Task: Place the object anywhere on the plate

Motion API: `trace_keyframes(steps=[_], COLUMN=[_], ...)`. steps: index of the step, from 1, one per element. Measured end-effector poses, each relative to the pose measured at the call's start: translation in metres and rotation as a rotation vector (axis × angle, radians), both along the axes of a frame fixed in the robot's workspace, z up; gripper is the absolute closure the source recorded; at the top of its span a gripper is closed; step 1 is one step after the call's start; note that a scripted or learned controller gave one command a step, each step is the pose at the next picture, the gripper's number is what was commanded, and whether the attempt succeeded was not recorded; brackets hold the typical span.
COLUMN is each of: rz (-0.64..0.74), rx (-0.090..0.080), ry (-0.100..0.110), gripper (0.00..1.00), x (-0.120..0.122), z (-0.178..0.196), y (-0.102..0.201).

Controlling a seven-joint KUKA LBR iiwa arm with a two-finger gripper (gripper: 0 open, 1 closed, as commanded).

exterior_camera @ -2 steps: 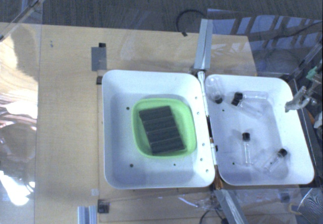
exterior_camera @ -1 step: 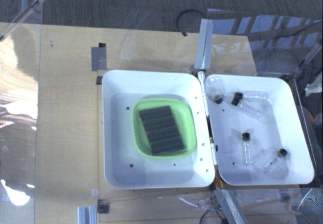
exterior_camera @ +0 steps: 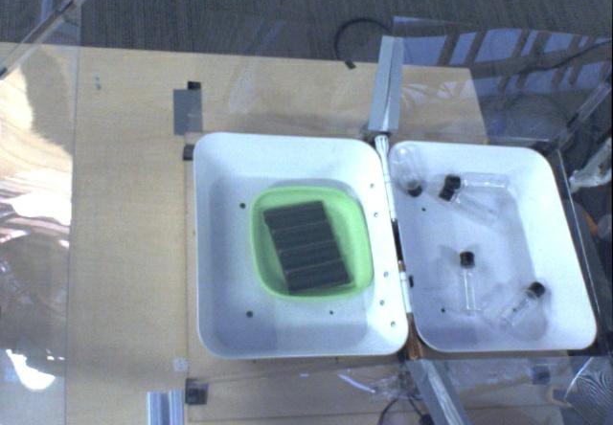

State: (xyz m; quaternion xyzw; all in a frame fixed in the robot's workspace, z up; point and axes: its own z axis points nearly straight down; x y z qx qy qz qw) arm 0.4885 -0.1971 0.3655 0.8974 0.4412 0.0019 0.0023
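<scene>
- Gripper: state cannot be told from this frame.
- Left bin [exterior_camera: 220,251]: green plate [exterior_camera: 356,232] at centre, dark ribbed block [exterior_camera: 306,247] lying on it, slightly tilted.
- Right bin [exterior_camera: 551,222]: four clear vials [exterior_camera: 469,281] with black caps, scattered apart, lying down.
- No legible writing on any item.

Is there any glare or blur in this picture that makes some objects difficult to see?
In the camera view, bright glare washes the bench's left edge; the clear vials in the right bin nearly vanish against the white, so mostly their black caps stand out; the green plate and the dark ribbed block on it are crisp; the whole image is slightly soft.
</scene>
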Motion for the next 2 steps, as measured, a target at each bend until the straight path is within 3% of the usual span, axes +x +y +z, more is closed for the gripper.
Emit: trace_keyframes(steps=[1,2], rz=[-0.032,-0.107], rx=[0.001,0.001], ry=[0.001,0.001], gripper=[0.00,0.00], x=[0.0000,-0.0004], z=[-0.0456,-0.0358], y=[0.0028,-0.0020])
